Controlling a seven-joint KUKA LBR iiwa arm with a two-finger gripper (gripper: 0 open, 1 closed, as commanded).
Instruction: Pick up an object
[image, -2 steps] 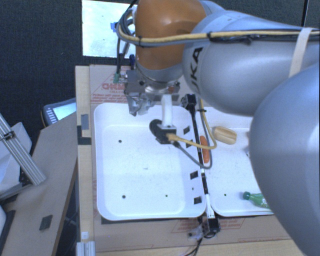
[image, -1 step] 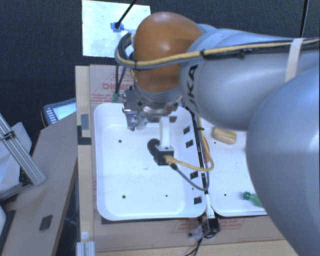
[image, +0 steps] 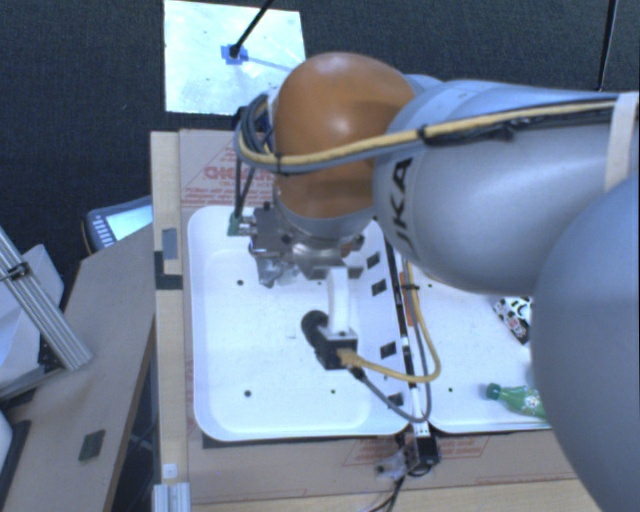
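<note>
Over the left bin (image: 240, 340), the tool (image: 297, 262) hangs low under the big grey arm (image: 480, 180). I cannot tell if the tool is wide or narrow, because the arm hides it. Things to pick lie in the right bin (image: 465, 345): a green thing (image: 517, 399) near the front and a small black and white thing (image: 513, 316) behind it. Both are well apart from the tool. If the tool goes down where it is now, it may grab nothing and bump the white floor.
</note>
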